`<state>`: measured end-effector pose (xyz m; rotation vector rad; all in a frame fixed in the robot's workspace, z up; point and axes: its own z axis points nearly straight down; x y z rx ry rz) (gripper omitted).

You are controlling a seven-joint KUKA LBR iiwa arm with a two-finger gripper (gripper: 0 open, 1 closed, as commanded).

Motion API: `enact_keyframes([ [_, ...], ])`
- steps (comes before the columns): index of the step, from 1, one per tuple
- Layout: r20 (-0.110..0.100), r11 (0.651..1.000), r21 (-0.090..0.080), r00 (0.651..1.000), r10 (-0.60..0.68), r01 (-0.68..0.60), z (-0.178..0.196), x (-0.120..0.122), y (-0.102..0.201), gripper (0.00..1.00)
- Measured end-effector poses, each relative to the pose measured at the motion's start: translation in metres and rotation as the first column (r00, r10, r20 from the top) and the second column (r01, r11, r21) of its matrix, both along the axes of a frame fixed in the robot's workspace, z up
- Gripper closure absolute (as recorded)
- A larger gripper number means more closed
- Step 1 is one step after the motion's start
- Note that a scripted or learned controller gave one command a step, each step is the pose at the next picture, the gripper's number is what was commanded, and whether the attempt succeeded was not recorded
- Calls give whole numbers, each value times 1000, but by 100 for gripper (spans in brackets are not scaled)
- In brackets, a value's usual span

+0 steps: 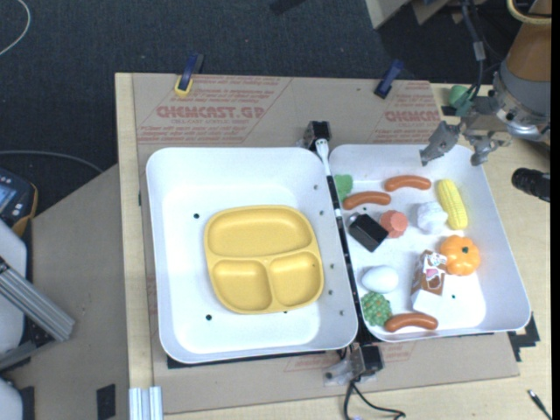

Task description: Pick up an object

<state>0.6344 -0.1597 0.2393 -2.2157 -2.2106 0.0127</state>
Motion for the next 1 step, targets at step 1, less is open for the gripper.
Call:
enact_keyframes([
  [1,13,1000,-3,1000,2,-2,8,2,0,0],
])
